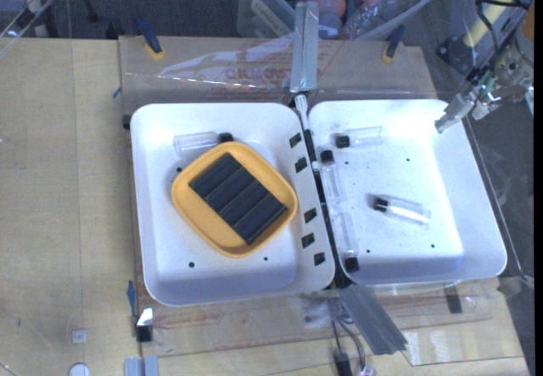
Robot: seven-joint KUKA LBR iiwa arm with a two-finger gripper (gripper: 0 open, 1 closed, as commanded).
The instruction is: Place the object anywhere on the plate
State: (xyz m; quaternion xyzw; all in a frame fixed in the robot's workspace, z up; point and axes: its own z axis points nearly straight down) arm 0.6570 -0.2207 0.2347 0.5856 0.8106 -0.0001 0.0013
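Yellow plate (233, 199) with a dark ridged block (237, 197) sits in the left bin (153, 196); clear vial (399, 209) lies in the right bin (458, 221). Claw (450, 117) hovers at its far corner, can't tell its grip.

From my remote station: two glossy white plastic bins (399, 268) sit on a pale matt wood-look bench (59, 196). A smooth yellow plastic plate (188, 196) carries a dark ribbed matt slab (237, 196). Clear, shiny plastic-looking tubes (400, 209) lie in the bins.
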